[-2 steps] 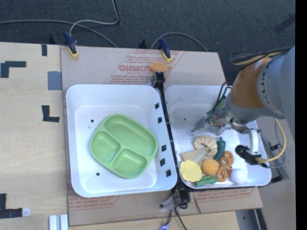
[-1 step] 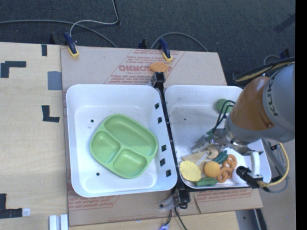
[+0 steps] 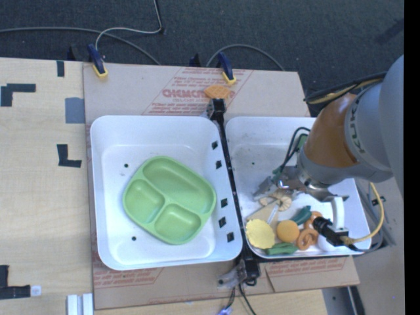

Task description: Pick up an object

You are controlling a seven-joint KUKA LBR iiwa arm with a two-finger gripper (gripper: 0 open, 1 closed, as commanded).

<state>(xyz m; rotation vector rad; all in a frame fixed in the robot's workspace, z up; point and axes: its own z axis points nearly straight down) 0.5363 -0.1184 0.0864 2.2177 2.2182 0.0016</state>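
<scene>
Your nearest items sit along the near edge of the right bin [image 3: 275, 126]: a pale yellow disc [image 3: 260, 233], a small orange ball [image 3: 287, 231], an orange ring-shaped piece [image 3: 306, 239] and a dark green strip [image 3: 283, 248] lying under them, all crowded together and touching or nearly so. Just beyond them you have a green-handled piece [image 3: 301, 214] and some tan, light-coloured bits [image 3: 281, 201], too small to name. You can see the gripper [image 3: 274, 184] low over that clutter, with the arm's orange band [image 3: 328, 140] above it, but you cannot tell how its fingers stand; nothing is visibly pinched. Look to the left bin [image 3: 105, 143] and you find a green divided plate [image 3: 169, 199] lying flat near its middle, well apart from the gripper. Two blue clamps [image 3: 98, 62] grip the cardboard sheet [image 3: 190, 90] at the far edge.
</scene>
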